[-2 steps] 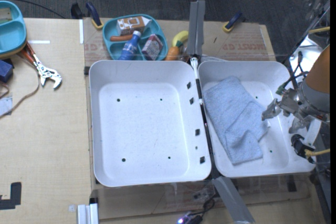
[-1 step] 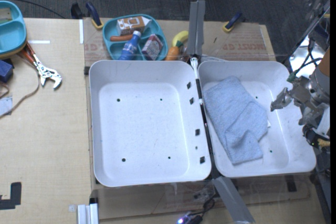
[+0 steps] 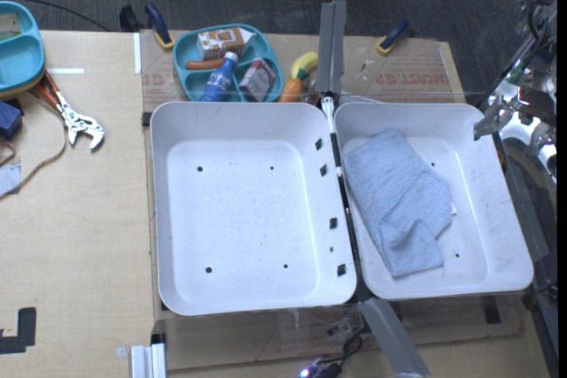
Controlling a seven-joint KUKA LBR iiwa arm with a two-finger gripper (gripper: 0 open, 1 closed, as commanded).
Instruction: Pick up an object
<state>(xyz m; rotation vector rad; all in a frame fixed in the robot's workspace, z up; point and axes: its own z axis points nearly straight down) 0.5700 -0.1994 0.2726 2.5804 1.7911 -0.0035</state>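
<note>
At the right bin's (image 3: 496, 190) far corner, end effector (image 3: 507, 108), above grey cloth (image 3: 399, 199).

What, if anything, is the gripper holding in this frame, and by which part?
Nothing is held. The gripper sits at the right bin's upper right edge with nothing between its fingers, apart from the grey cloth lying flat in that bin.

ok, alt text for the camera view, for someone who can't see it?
A folded grey cloth lies in the right white bin, beside a left white bin. The robot's hand sits at that bin's upper right edge, apart from the cloth. Behind the bins is a teal tray of small items.
</note>
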